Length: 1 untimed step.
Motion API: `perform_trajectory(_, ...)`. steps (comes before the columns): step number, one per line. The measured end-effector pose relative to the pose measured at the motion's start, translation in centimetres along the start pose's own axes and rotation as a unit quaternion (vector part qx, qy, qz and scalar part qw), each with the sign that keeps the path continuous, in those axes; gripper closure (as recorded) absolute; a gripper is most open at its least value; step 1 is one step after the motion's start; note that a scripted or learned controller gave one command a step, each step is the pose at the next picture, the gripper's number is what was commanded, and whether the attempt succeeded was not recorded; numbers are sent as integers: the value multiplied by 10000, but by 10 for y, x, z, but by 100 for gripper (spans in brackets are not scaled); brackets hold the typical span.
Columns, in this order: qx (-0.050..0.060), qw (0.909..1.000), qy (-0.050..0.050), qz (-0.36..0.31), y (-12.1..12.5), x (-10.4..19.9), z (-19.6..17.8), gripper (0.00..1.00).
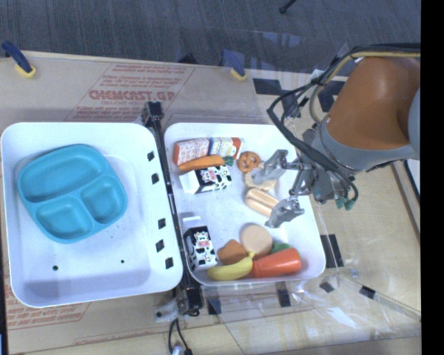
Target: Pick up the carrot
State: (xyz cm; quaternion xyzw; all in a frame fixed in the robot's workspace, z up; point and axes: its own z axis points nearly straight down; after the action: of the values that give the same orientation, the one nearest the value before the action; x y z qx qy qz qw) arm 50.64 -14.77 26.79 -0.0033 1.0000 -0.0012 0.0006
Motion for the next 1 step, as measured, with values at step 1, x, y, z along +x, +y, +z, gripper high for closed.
perform_trajectory(1,-24,9990,58,443,-17,29,123,0)
